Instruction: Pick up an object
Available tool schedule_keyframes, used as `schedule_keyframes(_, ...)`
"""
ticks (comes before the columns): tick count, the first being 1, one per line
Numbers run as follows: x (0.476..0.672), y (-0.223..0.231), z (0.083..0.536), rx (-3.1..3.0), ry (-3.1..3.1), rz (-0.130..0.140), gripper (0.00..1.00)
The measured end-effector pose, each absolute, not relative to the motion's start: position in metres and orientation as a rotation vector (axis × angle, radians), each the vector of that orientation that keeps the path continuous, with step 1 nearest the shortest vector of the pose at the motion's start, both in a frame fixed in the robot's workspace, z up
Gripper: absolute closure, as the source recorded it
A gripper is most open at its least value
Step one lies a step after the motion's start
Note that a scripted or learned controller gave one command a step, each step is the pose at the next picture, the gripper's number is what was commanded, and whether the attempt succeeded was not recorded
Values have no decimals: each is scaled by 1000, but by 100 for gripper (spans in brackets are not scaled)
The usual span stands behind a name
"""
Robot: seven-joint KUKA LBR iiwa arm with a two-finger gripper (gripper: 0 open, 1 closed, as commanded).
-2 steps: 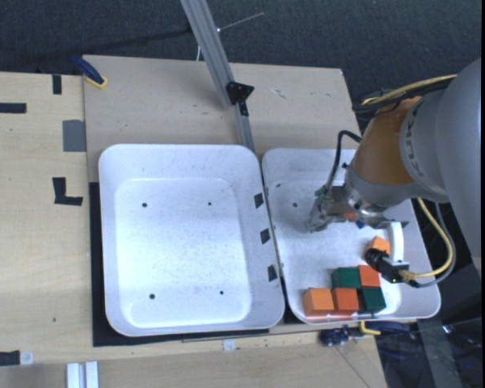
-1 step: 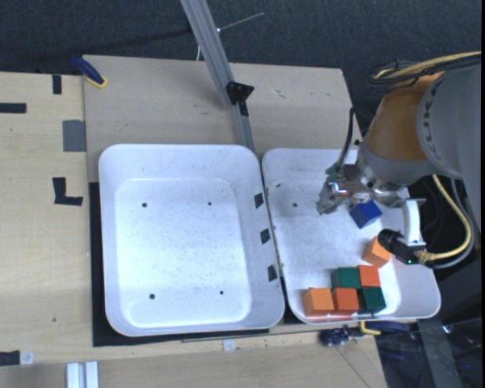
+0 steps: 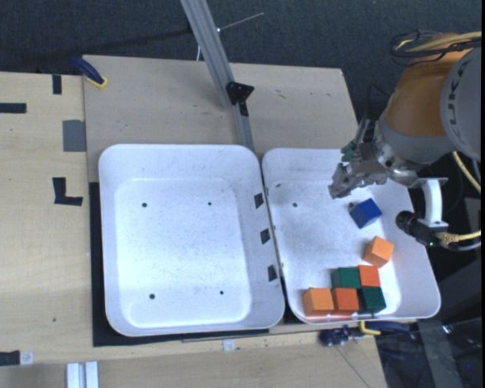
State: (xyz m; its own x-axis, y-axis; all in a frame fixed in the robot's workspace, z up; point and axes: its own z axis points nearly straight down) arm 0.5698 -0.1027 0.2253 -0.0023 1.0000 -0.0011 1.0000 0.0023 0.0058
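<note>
Jaws unreadable; blue block skewed diamondwise.

A pale wooden bench top carries a slanted grey metal pole rising from a black clamp near its far edge. A small blue and yellow clip lies at the far left corner. Black tape marks dot the left side.

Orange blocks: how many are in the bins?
4, all in the right bin: one alone near its right wall, one at the front, one beside it, one behind that. The green blocks might hide more.
</note>
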Motion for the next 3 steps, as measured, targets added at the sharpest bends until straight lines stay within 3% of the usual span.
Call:
schedule_keyframes(1,567,-104,288,2215,2220,5,100)
schedule_keyframes(2,547,-50,277,2216,2229,-2,100)
schedule_keyframes(3,545,2,273,2215,2230,-2,100)
